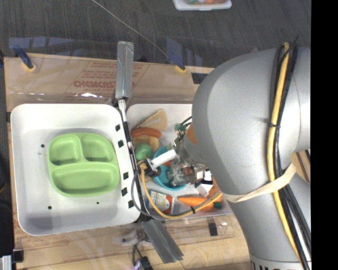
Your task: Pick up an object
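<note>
The right bin [138, 112] holds a heap of toy food: a tan bread slice [156, 118], a red and orange piece [146, 133], a green piece [142, 151], a blue bowl [170, 179], a small bottle [160, 201] and an orange carrot [198, 200]. My gripper [182, 170] reaches down into this heap over the blue bowl. The big grey arm [248, 132] covers most of the bin. Its fingers are lost among the clutter.
The left bin [31, 121] holds a green divided plate [83, 163]. A grey divider bar [124, 71] runs between the bins. Yellow cable [142, 192] loops by the right bin's left wall. A white tray [202, 4] lies at the top edge.
</note>
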